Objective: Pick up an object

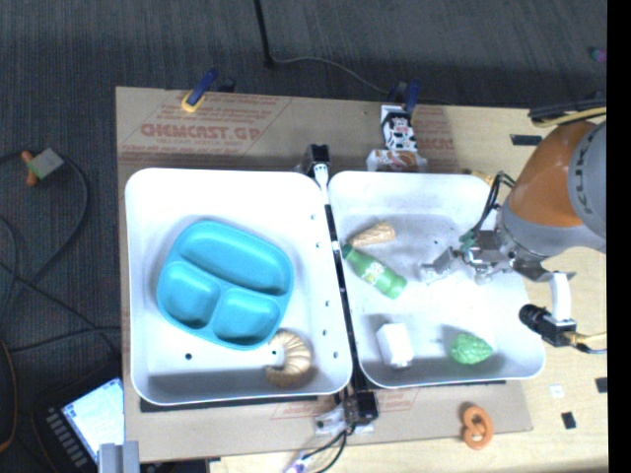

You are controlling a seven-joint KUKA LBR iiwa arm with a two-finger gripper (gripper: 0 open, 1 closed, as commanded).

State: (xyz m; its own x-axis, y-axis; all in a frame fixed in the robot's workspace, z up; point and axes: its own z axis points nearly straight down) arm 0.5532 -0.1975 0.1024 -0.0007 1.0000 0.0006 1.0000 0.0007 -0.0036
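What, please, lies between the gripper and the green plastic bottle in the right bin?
In the camera view, only bare white bin floor separates the gripper from the green plastic bottle.

in the left bin [143, 264] we find a tray [225, 282]; a bottle [374, 271] lies by the right bin's [513, 368] left wall.

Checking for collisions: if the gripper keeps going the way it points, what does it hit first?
The gripper points left across the right white bin. The green plastic bottle lies first in that line, though height above the floor is unclear.
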